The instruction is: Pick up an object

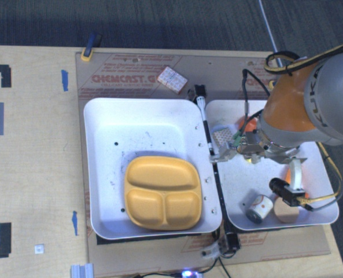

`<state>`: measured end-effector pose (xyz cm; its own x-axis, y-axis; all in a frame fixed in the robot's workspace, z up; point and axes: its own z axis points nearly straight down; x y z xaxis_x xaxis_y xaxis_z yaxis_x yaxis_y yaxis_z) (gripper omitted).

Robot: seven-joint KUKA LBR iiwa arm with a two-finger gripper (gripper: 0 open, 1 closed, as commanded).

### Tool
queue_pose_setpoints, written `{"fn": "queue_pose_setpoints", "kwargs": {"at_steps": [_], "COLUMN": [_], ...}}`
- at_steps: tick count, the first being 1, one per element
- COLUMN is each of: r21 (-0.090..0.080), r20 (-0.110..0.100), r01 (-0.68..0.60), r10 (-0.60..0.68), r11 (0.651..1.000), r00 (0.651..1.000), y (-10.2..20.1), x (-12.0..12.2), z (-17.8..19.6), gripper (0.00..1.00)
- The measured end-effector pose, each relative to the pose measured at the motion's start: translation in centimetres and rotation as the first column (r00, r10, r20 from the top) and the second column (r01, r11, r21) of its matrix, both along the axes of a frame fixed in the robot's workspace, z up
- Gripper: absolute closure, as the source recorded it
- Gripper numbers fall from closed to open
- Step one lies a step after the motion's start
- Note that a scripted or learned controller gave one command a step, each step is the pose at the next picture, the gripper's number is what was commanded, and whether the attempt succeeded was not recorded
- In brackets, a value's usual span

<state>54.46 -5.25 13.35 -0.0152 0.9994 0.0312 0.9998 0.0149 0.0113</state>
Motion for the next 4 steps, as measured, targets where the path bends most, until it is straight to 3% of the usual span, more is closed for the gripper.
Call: {"fn": "queue_pose_setpoints", "kwargs": {"at_steps": [4], "r21": [0.004], "r20": [-0.008], "r01": [-0.002], "r10": [0.002], "r11": [1.0], "r00": [1.0], "y": [-0.25], "x": [0.45], "z": [-0.2], "gripper": [0.0]}}
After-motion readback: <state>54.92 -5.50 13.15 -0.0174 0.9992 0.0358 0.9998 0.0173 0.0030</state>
